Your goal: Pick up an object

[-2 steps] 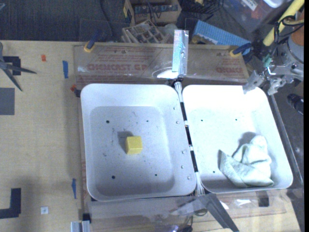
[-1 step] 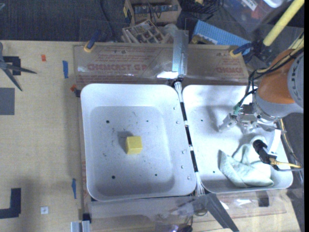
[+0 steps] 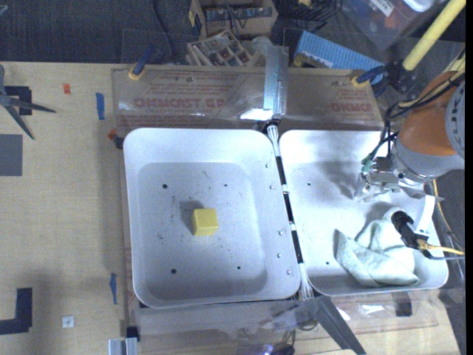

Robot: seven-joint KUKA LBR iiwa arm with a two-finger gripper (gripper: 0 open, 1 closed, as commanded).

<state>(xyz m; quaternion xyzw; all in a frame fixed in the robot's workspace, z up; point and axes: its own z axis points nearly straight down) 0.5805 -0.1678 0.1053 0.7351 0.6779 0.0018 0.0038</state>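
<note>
Wooden bench [image 3: 66, 198] carries two white bins. Over the right bin [image 3: 325, 161] hangs the gripper [image 3: 373, 182]; how far it is open I cannot tell, and I see nothing in it. A crumpled cloth [image 3: 373, 261] lies near, at its 6 o'clock. A yellow block [image 3: 205, 221] sits in the middle of the left bin [image 3: 140, 154]. The cloth is nearer, so it is better to come down on a raised fold and close firmly.

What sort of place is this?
Probably a robotics lab: a wooden bench bearing a white left bin and right bin, a robot arm reaching in, cables cluttered behind.
</note>
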